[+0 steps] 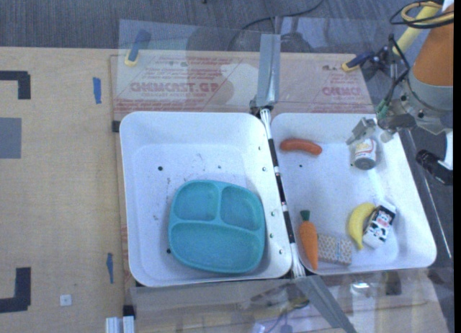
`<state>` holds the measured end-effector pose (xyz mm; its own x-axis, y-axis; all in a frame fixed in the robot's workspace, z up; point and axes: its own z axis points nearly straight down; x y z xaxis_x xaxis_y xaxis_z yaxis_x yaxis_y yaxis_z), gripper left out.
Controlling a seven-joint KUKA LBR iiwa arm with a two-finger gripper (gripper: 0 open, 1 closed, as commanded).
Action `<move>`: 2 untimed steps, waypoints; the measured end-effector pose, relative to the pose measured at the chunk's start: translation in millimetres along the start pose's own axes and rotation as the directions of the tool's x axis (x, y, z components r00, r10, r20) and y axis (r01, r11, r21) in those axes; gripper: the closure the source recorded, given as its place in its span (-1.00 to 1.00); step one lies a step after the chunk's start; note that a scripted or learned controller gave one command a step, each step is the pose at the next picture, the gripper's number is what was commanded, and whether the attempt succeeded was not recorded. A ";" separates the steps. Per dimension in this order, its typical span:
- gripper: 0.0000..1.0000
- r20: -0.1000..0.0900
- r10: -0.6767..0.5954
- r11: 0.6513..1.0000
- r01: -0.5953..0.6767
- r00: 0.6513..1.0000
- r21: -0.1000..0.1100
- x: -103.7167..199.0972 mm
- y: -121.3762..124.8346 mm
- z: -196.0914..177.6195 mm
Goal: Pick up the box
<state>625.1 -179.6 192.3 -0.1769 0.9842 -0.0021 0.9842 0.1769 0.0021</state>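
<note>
Claw point(365, 131) hangs over a metal can point(364, 154), grip state unclear; the boxy carton point(379, 225) touches a curved banana point(358, 224)

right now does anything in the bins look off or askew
Nothing is spilled or broken. The small box lies tilted against the banana in the right bin, so the two touch. The can sits just below the end effector. The teal tray sits slightly askew in the left bin.
</note>
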 end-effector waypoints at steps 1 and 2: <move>-1.00 0.001 -0.167 0.986 0.167 0.986 -0.003 51.2 0.9 97.5; -1.00 0.000 -0.164 0.986 0.164 0.986 -0.006 59.0 -85.3 103.2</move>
<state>531.0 -136.7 88.8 -0.3358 0.9419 -0.0026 0.9419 0.3358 0.0074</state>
